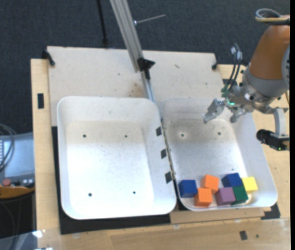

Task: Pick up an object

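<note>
Nothing picked yet: grey two-finger jaws (223, 111) spread apart, empty, high over right white bin (199, 139); cluster of small coloured cubes (219, 189) untouched at near edge.

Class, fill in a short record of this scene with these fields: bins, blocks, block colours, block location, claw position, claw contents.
bins: two white bins side by side, left bin and right bin
blocks: seven, clustered close together
block colours: two blue, two orange, one purple, one green, one yellow
block location: near edge of the right bin
claw position: claw over the far edge of the right bin, away from the blocks
claw contents: nothing seen between its fingers
</note>
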`<action>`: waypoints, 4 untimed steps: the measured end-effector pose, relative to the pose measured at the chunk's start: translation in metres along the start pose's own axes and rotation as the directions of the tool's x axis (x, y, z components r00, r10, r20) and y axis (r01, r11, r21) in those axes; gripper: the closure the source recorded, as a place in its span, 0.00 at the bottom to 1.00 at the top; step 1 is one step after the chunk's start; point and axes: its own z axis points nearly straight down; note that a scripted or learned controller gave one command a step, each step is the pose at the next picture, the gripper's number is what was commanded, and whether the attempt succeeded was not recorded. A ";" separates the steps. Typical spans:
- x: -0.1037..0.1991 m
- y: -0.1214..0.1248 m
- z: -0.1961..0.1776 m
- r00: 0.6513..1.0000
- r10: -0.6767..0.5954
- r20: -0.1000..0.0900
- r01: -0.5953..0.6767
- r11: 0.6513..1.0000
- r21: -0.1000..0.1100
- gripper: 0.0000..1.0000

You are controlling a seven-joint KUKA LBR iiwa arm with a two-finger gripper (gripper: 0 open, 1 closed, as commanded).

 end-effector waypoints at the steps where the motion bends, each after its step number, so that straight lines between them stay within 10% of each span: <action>1: 0.000 0.001 -0.003 1.000 -0.001 0.001 0.001 1.000 -0.005 0.00; 4: -0.002 -0.003 0.131 1.000 0.006 0.004 -0.006 1.000 -0.005 0.00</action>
